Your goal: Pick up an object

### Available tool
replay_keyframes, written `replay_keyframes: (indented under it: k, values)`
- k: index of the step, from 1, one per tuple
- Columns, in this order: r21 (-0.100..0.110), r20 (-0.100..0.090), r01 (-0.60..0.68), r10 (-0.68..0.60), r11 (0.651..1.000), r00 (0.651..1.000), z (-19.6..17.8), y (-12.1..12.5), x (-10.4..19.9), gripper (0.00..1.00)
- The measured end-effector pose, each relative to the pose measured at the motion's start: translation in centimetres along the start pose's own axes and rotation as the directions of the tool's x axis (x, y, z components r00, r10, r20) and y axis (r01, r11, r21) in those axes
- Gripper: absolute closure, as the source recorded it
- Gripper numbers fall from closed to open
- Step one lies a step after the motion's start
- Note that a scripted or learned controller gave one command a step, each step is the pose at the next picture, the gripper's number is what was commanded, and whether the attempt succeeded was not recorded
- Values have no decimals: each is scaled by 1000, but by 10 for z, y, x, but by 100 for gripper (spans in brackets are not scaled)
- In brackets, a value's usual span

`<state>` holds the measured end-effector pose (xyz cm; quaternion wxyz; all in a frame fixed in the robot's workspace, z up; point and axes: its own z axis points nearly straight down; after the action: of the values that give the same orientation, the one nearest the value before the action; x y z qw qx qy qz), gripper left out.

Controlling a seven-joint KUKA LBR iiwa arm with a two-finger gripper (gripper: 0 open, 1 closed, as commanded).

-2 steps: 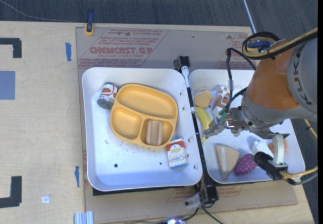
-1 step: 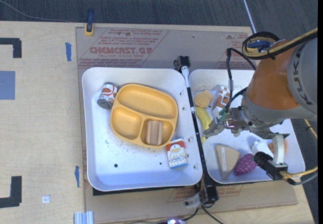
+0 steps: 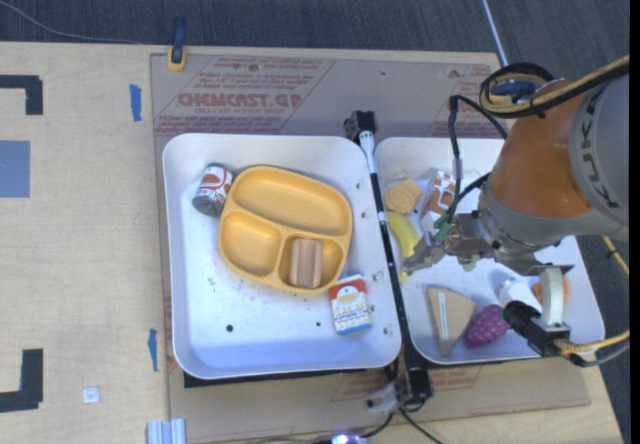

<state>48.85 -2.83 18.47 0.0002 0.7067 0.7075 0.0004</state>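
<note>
Pale wooden surface (image 3: 80,232) with blue tape marks, carrying a brown cardboard sheet (image 3: 300,97) and two white bins side by side.

Tool (image 3: 432,250): low over the left part of the right bin (image 3: 590,317), at centre right of the frame, beneath the grey and orange arm (image 3: 550,167); whether it is released or clenched cannot be told.

Just beside the tool: yellow banana (image 3: 403,235). Above it: round cracker (image 3: 403,196) and small orange-and-white carton (image 3: 441,194). Below it: tan wedge (image 3: 449,315), purple grape bunch (image 3: 487,326).

Left bin (image 3: 190,332), centre frame: yellow divided tray (image 3: 285,222) holding a brown block (image 3: 306,262) in its lower-right compartment; small can (image 3: 212,189) touching the tray's upper left edge; small carton (image 3: 350,305) just below its lower right edge.
</note>
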Motion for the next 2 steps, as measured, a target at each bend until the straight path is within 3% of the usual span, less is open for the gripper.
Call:
replay_keyframes:
  k: [1,2]
  values:
    - [3,0,-2,2,1000,1000,44,-10,-72,0]
    - [0,0,-2,2,1000,1000,90,-9,-66,0]
